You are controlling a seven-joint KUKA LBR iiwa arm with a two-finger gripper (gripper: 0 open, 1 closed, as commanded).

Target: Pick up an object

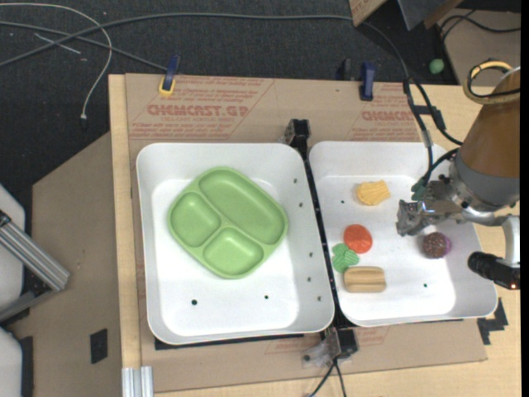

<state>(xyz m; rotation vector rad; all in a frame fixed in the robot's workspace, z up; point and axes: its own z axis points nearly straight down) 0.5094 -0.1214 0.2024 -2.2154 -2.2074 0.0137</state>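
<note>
The right bin (388, 160) holds a yellow lumpy piece (373, 193), a red round piece (358, 238), a green leafy piece (343, 257), a tan bread-like roll (364, 279) and a dark purple ball (435, 244). My gripper (411, 218) hangs low over the right bin's right half, just left of and above the purple ball. It sits right of the yellow and red pieces, apart from them. Nothing shows between its fingers.
The left bin (165, 288) carries a green three-compartment plate (228, 221). Black clamps (297, 130) sit at the seam between the bins. Cables (421, 110) run down to the wrist at the right. Cardboard (248, 98) lies under both bins.
</note>
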